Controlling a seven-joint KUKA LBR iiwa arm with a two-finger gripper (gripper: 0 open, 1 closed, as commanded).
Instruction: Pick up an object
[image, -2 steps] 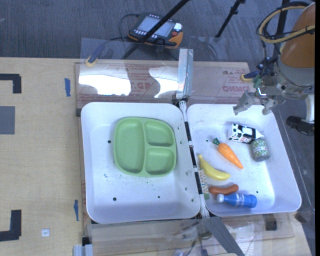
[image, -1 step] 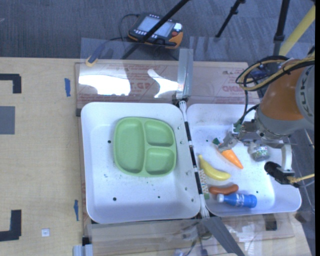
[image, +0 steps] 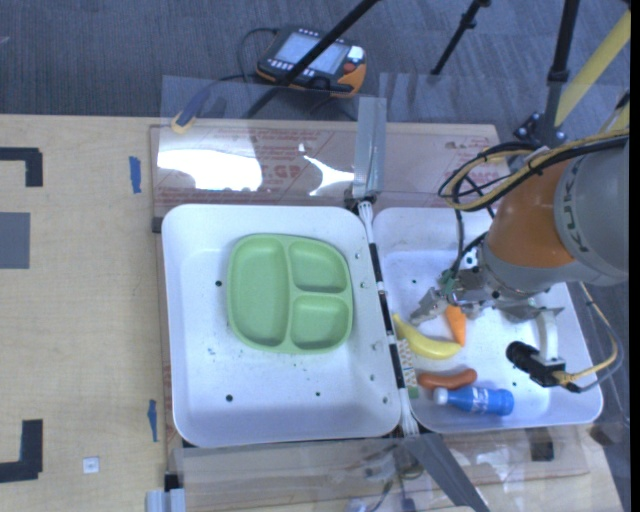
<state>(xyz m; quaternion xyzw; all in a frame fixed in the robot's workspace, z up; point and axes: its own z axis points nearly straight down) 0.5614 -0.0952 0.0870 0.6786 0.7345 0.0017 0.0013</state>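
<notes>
In the right bin (image: 570, 400) lie a yellow banana (image: 428, 342), a small orange carrot (image: 456, 323), a red-brown sausage (image: 447, 379) and a blue bottle (image: 480, 401) with a white cap. My gripper (image: 441, 299) hangs low over the bin's middle, just above the banana's upper end and beside the carrot's top. The carrot touches or lies right under the gripper's metal parts; I cannot make out whether it is between them. The grey arm with its orange band (image: 525, 232) comes in from the right.
The left bin (image: 190, 390) holds a green divided plate (image: 290, 292) with three compartments. A raised divider (image: 382, 300) separates the two bins. The four objects crowd the right bin's lower left part, near the divider and front wall.
</notes>
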